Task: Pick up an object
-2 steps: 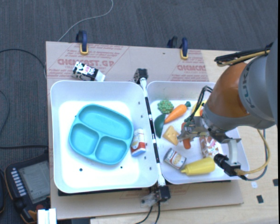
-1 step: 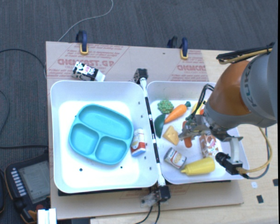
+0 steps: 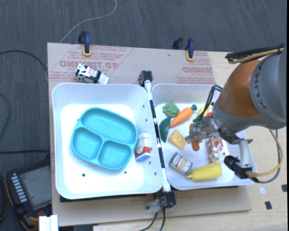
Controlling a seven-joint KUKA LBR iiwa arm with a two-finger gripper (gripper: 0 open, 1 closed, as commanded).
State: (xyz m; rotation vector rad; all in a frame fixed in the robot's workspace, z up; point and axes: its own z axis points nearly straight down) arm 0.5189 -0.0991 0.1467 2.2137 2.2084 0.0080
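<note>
My gripper (image 3: pixel 196 134) hangs low over the middle of the right bin (image 3: pixel 160 93), under the grey and orange wrist. Around it lie a carrot (image 3: pixel 182 116), a broccoli floret (image 3: pixel 171 109), a green piece (image 3: pixel 164 127), a yellow cheese wedge (image 3: pixel 177 139), a small can (image 3: pixel 180 163), a yellow squash-like bottle (image 3: pixel 204 172) and a printed packet (image 3: pixel 216 149). A reddish item (image 3: pixel 196 145) sits right below the gripper, partly hidden by it. Whether anything sits between the fingers is unclear.
The left bin (image 3: pixel 60 129) holds a blue three-section plate (image 3: pixel 104 137) and a small red-and-white carton (image 3: pixel 143 147) against its right wall. A black-and-white tag (image 3: pixel 89 73) lies on the board behind the bins. Clamps (image 3: pixel 85 40) hold the board's far edge.
</note>
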